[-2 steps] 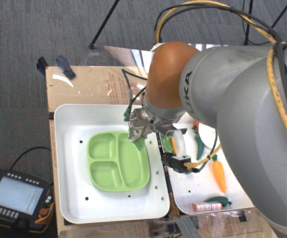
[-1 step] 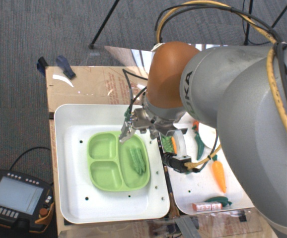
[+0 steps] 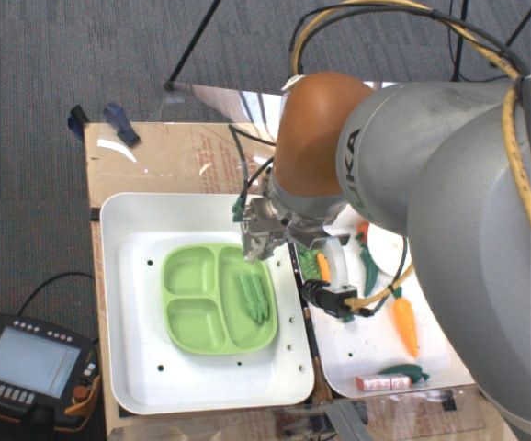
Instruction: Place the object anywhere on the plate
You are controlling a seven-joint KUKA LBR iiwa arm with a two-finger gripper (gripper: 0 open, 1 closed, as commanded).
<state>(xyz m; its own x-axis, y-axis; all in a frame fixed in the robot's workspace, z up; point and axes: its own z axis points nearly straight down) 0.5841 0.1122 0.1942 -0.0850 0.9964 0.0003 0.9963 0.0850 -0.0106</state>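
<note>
A light green divided plate [image 3: 212, 299] lies in the left white bin [image 3: 128, 246]. A green pea pod [image 3: 255, 294] rests in the plate's long right compartment. My gripper [image 3: 254, 246] hangs just above the upper end of that compartment, right over the pea pod's top end. The arm's wrist covers much of the gripper from this angle.
The right bin [image 3: 376, 356] holds an orange carrot [image 3: 404, 323], a green bean-like piece [image 3: 370, 266], a small green and orange item [image 3: 317, 266], and a pink bar with a green item [image 3: 389, 378] near the front. A teach pendant [image 3: 31, 366] sits at lower left.
</note>
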